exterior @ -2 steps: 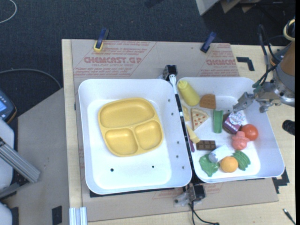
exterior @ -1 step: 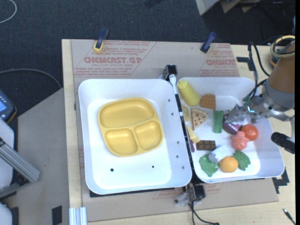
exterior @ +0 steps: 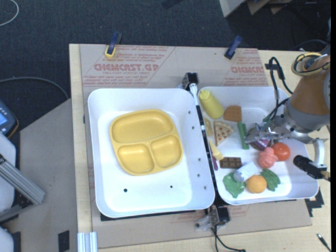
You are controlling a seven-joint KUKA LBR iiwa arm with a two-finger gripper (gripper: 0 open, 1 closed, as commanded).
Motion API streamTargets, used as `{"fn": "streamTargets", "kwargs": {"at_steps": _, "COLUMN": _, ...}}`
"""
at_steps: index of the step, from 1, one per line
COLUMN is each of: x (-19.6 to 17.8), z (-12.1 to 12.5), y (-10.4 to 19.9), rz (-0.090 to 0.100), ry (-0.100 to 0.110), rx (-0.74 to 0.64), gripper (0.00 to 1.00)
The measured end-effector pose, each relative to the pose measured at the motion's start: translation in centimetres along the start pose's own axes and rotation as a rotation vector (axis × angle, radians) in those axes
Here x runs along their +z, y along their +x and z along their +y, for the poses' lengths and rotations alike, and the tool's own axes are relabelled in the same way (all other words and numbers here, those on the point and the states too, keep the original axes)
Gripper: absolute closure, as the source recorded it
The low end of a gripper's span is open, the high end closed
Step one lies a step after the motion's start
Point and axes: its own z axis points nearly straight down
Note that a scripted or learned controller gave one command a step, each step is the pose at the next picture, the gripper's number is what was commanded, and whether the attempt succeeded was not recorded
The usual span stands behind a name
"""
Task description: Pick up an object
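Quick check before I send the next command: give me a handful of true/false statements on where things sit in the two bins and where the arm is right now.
1. The yellow divided tray lies in the left bin. True.
2. The toy food is piled in the left bin. False: the pieces, including the yellow bottle and the orange, lie in the right bin.
3. The gripper is over the right bin. True.
4. The tomato sits inside the tray. False: it is in the right bin, beside the pink piece.
5. The tray has three compartments. True.
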Motion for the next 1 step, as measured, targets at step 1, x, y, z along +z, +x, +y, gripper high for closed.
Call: {"fn": "streamTargets", "kwargs": {"at_steps": 1, "x": -1.54, "z": 0.26, "y": -0.07, "rz": -0.004, "ry": -0.010, "rx": -0.002, "gripper": 1.00}}
